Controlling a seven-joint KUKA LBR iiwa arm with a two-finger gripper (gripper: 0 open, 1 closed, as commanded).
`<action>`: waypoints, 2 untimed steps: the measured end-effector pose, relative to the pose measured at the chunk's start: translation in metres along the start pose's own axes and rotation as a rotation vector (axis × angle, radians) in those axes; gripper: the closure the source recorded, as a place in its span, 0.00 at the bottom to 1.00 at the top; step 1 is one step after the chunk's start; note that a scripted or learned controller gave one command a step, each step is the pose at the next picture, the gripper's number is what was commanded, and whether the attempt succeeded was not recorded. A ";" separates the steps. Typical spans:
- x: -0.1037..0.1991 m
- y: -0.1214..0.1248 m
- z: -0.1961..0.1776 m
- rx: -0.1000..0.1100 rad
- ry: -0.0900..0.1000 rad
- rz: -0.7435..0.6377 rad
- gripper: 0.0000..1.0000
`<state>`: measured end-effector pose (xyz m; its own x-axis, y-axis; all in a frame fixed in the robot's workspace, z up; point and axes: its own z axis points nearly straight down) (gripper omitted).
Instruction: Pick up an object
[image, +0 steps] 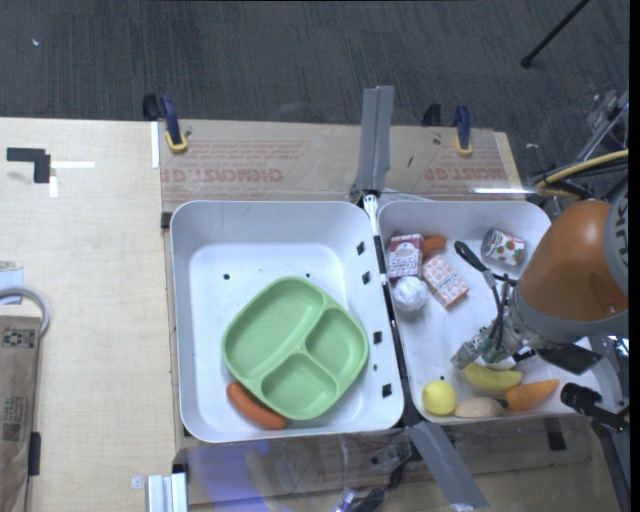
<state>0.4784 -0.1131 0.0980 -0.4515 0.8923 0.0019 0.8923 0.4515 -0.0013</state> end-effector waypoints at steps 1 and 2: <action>0.023 0.091 -0.092 0.002 -0.002 0.160 1.00; 0.023 0.091 -0.092 0.002 -0.002 0.160 0.00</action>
<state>0.5491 -0.0516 0.1900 -0.3039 0.9527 -0.0007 0.9527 0.3038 -0.0035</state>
